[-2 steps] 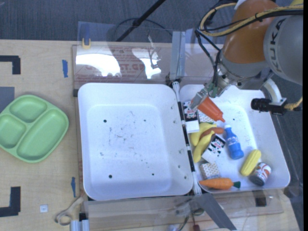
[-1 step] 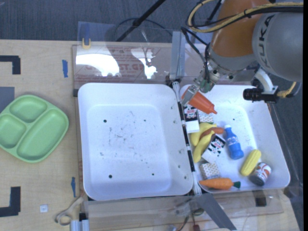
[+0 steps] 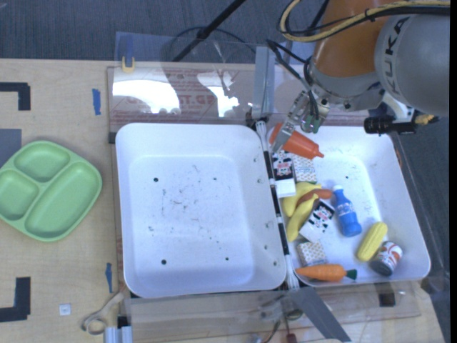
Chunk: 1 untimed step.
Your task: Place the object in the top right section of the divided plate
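Gripper (image 3: pixel 298 122) low over the far left corner of the right bin (image 3: pixel 400 191), just above the orange bottle (image 3: pixel 303 146) and touching or nearly touching its upper end; hard to tell which. Fingers too blurred and foreshortened to judge as wide, narrow or closed on anything, so no claim of a hold. Orange bottle lying on its side, long axis running from upper left to lower right, pointed end toward the bin's middle. Packed just below it: small printed boxes (image 3: pixel 294 167), a banana (image 3: pixel 298 206), a blue bottle (image 3: pixel 347 213), a yellow corn-like piece (image 3: pixel 372 240), a small can (image 3: pixel 388 256) and a carrot (image 3: pixel 323 271) along the near wall. Left bin (image 3: pixel 136 148) between the pile and the goal. Divided plate (image 3: pixel 48 189), green, resting on the bench (image 3: pixel 57 84) far to the left, well apart from the gripper, beyond the whole width of the left bin. Top right section of that plate apparently the small compartment nearest the left bin on the far side. Likely demand of the coming move: a secure close across the bottle's short axis first, then a long leftward carry clear of both bin walls.
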Motion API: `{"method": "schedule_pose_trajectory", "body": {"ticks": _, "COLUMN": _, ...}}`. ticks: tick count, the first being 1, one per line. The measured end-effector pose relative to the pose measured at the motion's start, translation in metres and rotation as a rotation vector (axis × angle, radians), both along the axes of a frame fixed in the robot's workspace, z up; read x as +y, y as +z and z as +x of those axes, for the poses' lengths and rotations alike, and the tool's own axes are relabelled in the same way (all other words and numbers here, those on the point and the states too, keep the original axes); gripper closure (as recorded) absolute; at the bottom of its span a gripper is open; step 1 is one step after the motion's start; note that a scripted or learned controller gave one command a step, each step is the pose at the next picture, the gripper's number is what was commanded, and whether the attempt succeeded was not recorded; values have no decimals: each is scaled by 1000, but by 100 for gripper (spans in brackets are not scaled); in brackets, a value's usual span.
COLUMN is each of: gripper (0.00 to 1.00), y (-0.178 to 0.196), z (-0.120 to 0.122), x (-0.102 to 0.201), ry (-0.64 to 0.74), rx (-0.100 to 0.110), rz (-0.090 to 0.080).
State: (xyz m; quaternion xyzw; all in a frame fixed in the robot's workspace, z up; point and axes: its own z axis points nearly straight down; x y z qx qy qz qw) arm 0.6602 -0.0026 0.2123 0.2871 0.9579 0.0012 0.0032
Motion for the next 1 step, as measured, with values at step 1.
{"method": "schedule_pose_trajectory", "body": {"ticks": 1, "gripper": 100, "y": -27, "z": -68, "x": 69, "ry": -61, "rx": 5, "rz": 1}}
